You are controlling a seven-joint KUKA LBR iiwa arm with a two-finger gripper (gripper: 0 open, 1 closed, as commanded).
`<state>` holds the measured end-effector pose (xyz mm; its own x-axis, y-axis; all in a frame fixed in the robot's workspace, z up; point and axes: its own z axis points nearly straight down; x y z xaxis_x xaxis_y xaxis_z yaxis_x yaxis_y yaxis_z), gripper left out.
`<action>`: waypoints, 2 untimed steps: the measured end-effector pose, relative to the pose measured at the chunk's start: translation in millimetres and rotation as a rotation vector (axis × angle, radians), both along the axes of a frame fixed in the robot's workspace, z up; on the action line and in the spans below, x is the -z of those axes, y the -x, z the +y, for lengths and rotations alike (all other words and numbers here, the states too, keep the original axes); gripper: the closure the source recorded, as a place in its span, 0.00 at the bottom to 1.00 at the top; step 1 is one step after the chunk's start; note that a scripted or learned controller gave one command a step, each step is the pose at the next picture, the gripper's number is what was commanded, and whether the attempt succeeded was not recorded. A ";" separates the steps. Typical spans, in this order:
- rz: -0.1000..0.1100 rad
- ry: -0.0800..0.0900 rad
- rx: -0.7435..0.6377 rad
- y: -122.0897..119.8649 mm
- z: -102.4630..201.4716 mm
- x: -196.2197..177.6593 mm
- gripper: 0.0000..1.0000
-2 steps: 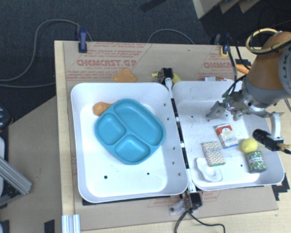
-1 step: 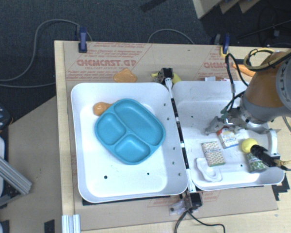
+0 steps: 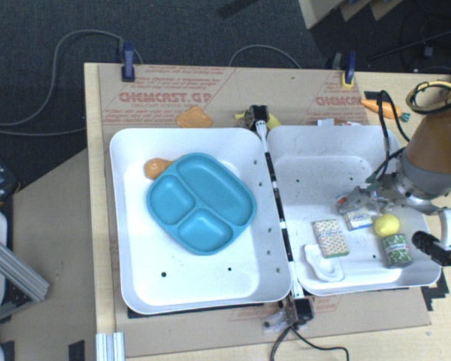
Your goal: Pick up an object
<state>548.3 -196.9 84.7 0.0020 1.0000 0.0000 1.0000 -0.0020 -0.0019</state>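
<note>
The arm comes in from the right edge of the frame, and its tool (image 3: 358,201) is low in the right bin (image 3: 316,164), in the middle right part of the picture. If the tool is wide or narrow, I cannot tell, because the metal parts there are too small and mixed together.

Just under the tool lies a small grey-white packet (image 3: 357,219). Touching its right side is a yellow ball (image 3: 387,226), round and plain. Below the ball is a green speckled block (image 3: 396,250), with its long axis running up and down in the frame. Left of these is a patterned card (image 3: 330,238), a rectangle with its long axis also nearly up and down, a little tilted. Under the card lies a white cup-like piece (image 3: 325,265).

In the left bin (image 3: 135,262) a blue plate (image 3: 201,202) with three compartments lies tilted, and an orange thing (image 3: 155,168) looks out from its upper left edge.
</note>
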 end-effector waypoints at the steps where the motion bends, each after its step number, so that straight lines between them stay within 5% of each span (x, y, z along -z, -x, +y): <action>1: 0.002 -0.007 -0.002 50.7 -22.0 -0.1 0.00; 2: -0.005 0.001 -0.002 47.7 -22.6 -11.1 1.00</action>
